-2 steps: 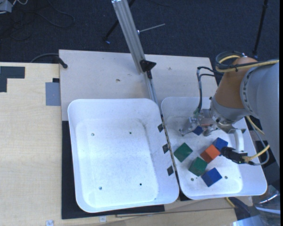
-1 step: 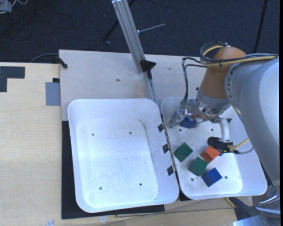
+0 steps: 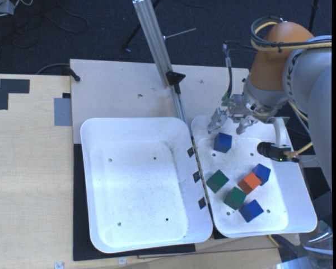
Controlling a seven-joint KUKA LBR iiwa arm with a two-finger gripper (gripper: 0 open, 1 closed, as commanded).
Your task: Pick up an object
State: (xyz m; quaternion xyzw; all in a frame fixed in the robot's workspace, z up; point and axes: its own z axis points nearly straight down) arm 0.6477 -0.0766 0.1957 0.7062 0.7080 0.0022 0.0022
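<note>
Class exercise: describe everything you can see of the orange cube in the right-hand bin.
The orange cube is a small, matte, solid-looking block lying in the right bin, turned at an angle to the bin's edges. A blue cube presses against its upper right side, and a green cube sits close at its lower left. The gripper hovers well away from it.

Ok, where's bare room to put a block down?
The left bin has a bare floor from wall to wall. In the right bin, blocks crowd the middle: blue block under the tool, green block, orange block. Bare strips remain along its near and right rims.
</note>
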